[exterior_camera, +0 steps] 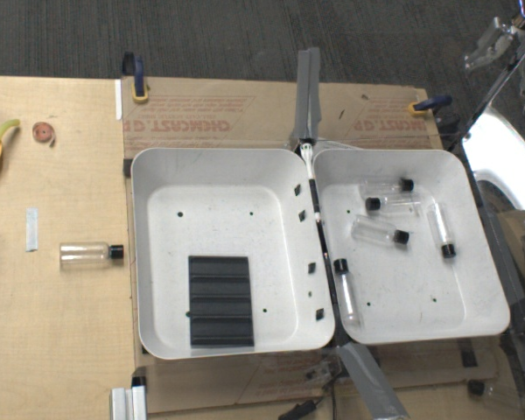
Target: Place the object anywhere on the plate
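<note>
Wooden bench (52, 322): black ridged plate (220, 302) in left bin (157, 169); vials (394, 213) in right bin (472, 234).

A clear bottle (87, 253) with a black cap lies on the wooden bench (52, 322), left of the bins, near a small white strip (31, 230).

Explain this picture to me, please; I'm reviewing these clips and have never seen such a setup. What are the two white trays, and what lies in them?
One fixed camera looks down at a slant on a workbench. Two shallow white bins sit side by side. The left bin holds a dark ribbed plate, the target. The right bin holds five clear vials with black caps: four scattered near its middle, for example one, and a fifth along its left wall. Another vial lies outside on the wooden bench. Nothing lies on the plate yet.
</note>
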{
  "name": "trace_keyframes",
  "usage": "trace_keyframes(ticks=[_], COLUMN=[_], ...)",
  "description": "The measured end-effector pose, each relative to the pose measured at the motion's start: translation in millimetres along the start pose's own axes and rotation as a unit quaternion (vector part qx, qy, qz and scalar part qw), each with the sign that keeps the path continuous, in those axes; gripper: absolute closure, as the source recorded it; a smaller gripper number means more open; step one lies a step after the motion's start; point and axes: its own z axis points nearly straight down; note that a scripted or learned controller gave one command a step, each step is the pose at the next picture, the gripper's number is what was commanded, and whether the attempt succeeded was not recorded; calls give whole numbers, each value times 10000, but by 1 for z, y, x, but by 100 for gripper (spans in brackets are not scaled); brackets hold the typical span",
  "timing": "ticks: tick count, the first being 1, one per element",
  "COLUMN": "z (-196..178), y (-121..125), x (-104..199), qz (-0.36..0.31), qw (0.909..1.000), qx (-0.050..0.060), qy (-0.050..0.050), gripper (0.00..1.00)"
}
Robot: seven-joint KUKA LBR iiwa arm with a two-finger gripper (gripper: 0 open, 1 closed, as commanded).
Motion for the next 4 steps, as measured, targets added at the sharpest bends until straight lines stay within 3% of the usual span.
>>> trace_keyframes(ticks=[1,2,3,4], z=[0,0,0,1], y=[-33,-3,-40,-16], x=[-58,-6,-55,28], qz=[1291,2159,2524,3173], qw=[9916,9764,9676,9483], qx=[10,8,13,12], qy=[1,-2,2,-1], gripper=[0,0,0,0])
